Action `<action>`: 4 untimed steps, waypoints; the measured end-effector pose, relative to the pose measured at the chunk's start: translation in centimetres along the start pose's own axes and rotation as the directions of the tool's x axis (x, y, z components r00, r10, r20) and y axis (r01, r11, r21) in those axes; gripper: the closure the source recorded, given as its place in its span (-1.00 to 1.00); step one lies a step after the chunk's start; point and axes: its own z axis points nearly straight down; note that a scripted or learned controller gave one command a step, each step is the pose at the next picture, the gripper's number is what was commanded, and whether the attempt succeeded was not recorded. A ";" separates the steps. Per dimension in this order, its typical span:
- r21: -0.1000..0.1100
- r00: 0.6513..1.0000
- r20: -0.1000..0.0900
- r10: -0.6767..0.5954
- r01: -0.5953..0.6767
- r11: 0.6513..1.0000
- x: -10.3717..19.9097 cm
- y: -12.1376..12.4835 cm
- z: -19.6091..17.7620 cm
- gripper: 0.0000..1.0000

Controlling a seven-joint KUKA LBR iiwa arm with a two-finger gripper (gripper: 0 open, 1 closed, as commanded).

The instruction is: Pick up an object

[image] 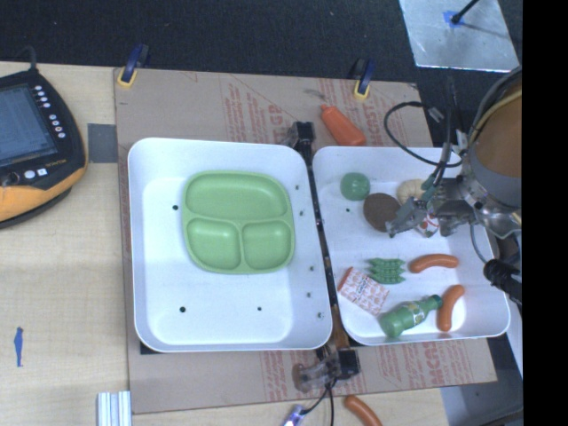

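1 fixed camera here, up above the worktop (pixel 62 273), looking down at a slant from a moderate height. Both bins sit in frame: the left bin (pixel 151 238) near centre, the right bin (pixel 484 322) beside it. The arm (pixel 501 145) comes in from the right edge, dark floor along the top.

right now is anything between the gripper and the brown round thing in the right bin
Nothing visible does. The gripper hangs right beside the brown round object, its tip at the object's right edge. The green ball sits apart, up and left.
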 end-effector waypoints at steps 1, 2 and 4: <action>0.002 1.000 0.001 0.000 0.000 1.000 -1.5 4.6 15.0 -1.00; 0.004 1.000 0.001 0.000 0.000 1.000 -1.6 14.1 14.9 -1.00; 0.000 1.000 0.001 0.003 -0.003 1.000 -9.9 12.3 3.7 1.00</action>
